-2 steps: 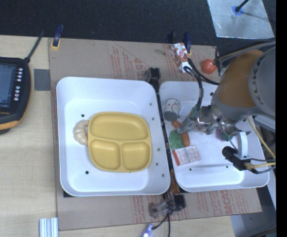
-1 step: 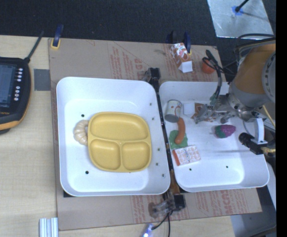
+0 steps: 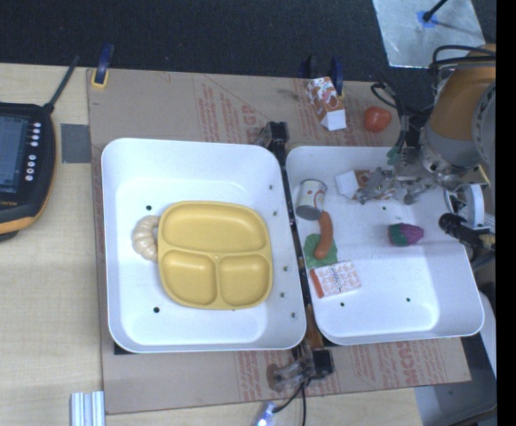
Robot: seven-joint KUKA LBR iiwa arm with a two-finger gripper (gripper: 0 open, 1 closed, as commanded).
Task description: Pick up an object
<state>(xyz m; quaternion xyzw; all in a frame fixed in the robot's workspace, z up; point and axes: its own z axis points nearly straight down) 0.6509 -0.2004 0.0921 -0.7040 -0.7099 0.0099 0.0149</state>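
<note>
Nearest candidate for the pick: a small white-and-red item (image 3: 361, 181) lying near the far edge of the right bin (image 3: 435, 322), touching or just under the gripper (image 3: 384, 188). We take this as the likely target, though we cannot tell what it is.

Gripper sits low over the far part of the right bin, just right of that item. Whether it is released or clenched we cannot tell; nothing shows clearly between its tips, so we log no grasp.

Other pickable things, placed from the gripper:
- purple object (image 3: 405, 233), nearer the camera and slightly right, apart from everything else.
- orange sausage-like piece (image 3: 325, 234), to the left and nearer, lying on a green piece (image 3: 316, 252).
- small can (image 3: 310, 199), to the left, by the bin's left wall.
- red-printed packet (image 3: 335, 280), further toward the near-left.

Left of the gripper, in the other bin (image 3: 124, 313): yellow divided tray (image 3: 214, 254), with a pale lumpy object (image 3: 145, 236) at its left edge.

How we would do it well: centre squarely over one item, not its edge. The flat item by the wall looks awkward; we judge the isolated purple object the easier grab. Descend straight, close fully, lift slowly, confirm the object rises.
</note>
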